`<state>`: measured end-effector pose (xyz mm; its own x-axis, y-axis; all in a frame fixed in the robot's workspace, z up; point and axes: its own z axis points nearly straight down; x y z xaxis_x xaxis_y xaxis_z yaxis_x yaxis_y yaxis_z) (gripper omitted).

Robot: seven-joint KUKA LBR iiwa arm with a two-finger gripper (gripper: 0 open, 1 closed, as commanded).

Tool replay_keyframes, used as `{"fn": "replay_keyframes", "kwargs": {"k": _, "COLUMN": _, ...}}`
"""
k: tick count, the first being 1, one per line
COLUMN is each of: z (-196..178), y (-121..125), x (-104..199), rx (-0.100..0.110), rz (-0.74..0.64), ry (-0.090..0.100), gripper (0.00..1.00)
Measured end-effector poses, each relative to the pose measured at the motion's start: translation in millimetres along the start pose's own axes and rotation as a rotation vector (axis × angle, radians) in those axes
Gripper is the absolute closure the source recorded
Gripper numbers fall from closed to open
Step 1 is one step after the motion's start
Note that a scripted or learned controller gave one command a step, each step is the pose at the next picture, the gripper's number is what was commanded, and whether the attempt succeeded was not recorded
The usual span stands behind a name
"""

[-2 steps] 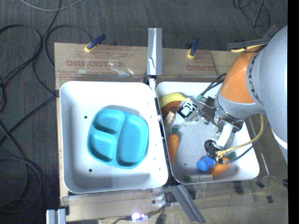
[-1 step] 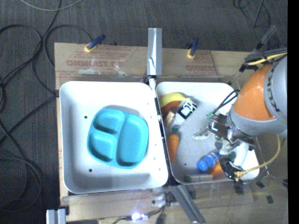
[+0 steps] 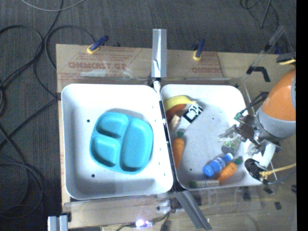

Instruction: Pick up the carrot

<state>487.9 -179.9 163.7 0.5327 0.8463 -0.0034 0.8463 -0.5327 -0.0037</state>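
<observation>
An orange carrot (image 3: 178, 150) with a green top lies against the left wall of the right bin (image 3: 207, 93), pointing toward the front. A second, smaller carrot (image 3: 229, 170) lies near the front right of that bin, beside a blue bottle (image 3: 215, 166). My gripper (image 3: 244, 125) hangs over the bin's right side, below the grey wrist and orange band. It sits above a crumpled clear wrapper (image 3: 231, 139), a little behind the smaller carrot and well to the right of the larger one. Neither carrot is in the gripper.
The left bin (image 3: 72, 129) holds a blue divided plate (image 3: 123, 141). In the right bin's back left corner lie a yellow banana (image 3: 176, 100) and a black-and-white box (image 3: 192, 112). A green strip (image 3: 205, 183) lies by the front wall.
</observation>
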Motion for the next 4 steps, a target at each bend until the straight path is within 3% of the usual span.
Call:
{"fn": "replay_keyframes", "kwargs": {"k": 1, "z": 75, "y": 12, "x": -18, "rx": 0.007, "rz": 0.114, "ry": 0.021, "gripper": 0.0}}
{"fn": "replay_keyframes", "kwargs": {"k": 2, "z": 35, "y": 13, "x": -28, "rx": 0.001, "rz": 0.164, "ry": 0.003, "gripper": 0.0}}
{"fn": "replay_keyframes", "kwargs": {"k": 4, "z": 9, "y": 25, "x": -24, "rx": 0.001, "rz": 0.108, "ry": 0.001, "gripper": 0.0}}
